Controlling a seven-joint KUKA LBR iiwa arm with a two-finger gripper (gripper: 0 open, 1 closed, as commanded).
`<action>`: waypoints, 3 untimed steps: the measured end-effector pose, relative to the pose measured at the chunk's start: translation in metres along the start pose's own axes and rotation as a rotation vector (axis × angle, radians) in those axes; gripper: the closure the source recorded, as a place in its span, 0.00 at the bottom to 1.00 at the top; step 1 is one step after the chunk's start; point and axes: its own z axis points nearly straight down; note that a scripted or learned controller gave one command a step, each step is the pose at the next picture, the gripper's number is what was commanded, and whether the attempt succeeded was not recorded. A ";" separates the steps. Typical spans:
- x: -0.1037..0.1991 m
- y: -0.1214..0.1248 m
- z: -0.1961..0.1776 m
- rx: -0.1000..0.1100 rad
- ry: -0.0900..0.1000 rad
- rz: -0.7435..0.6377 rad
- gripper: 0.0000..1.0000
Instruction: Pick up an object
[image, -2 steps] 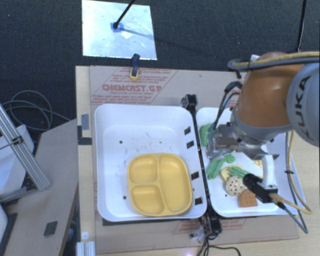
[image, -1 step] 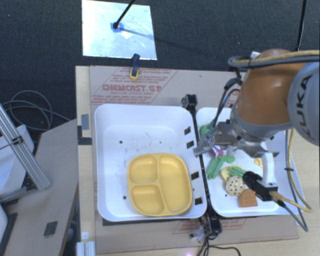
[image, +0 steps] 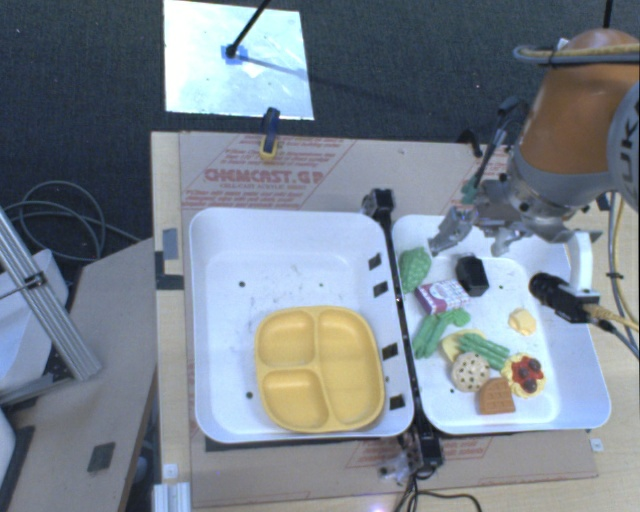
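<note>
Camera view looks down on the counter (image: 330, 160) with two white bins. The left bin (image: 225, 250) holds a yellow tray (image: 320, 368) with three compartments, lying toward the near right corner. The right bin (image: 585, 385) holds a scatter of small things. The gripper (image: 476, 236) hangs over the far end of the right bin, its fingers (image: 446, 232) spread apart with nothing between them. A black block (image: 471, 275) lies on the bin floor just on the near side of the gripper, apart from the fingers. Left of the block is a green leaf (image: 414, 267), and a purple box (image: 441, 296) sits just beside the block on its near left. Nearer still lie a pea pod (image: 436, 331), green beans (image: 482, 347), a cookie (image: 467, 372), brown toast (image: 495, 397), a red-topped piece (image: 527, 374) and a pale yellow lump (image: 522, 321).
</note>
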 end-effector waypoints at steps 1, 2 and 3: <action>-0.002 -0.089 -0.112 -0.004 0.005 -0.007 0.00; -0.002 -0.086 -0.116 0.000 0.003 -0.013 1.00; 0.046 -0.034 -0.253 -0.011 0.005 -0.014 1.00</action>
